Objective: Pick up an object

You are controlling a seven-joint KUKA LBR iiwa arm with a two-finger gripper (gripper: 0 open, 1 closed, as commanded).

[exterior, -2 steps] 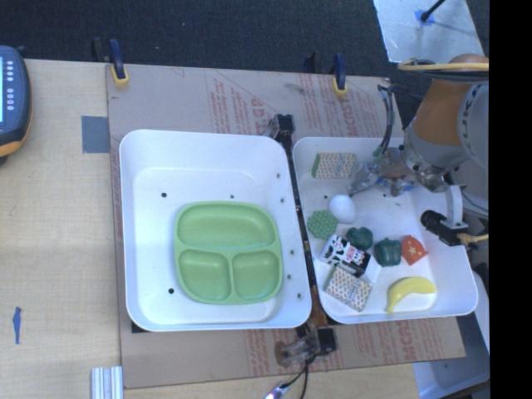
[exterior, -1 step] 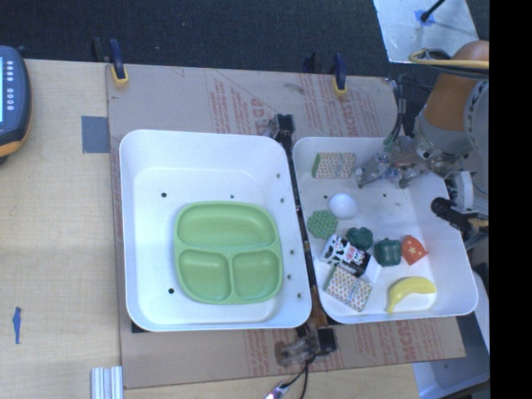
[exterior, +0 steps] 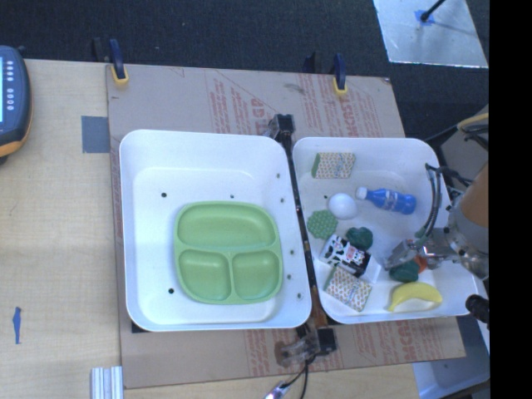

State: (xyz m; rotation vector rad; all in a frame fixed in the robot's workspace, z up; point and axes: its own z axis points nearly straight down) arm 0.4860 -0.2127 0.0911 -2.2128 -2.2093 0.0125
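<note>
The right bin (exterior: 416, 152) holds several small objects. My gripper (exterior: 413, 256) reaches in from the right and sits low over the bin's right side. It is just above a dark green object (exterior: 405, 271), which it partly hides. A yellow banana (exterior: 414, 297) lies right in front of that. A blue bottle (exterior: 387, 199) lies on its side behind the gripper. Further left are a white ball (exterior: 342, 204), a second dark green toy (exterior: 360, 238), a cow-patterned box (exterior: 347, 256) and a patterned block (exterior: 347, 288).
The left bin (exterior: 141, 223) holds a green divided plate (exterior: 227, 252). In the right bin, a patterned green block (exterior: 333, 165) lies at the back left and a round green piece (exterior: 322, 224) by the left wall. Cables (exterior: 432, 202) loop beside the arm.
</note>
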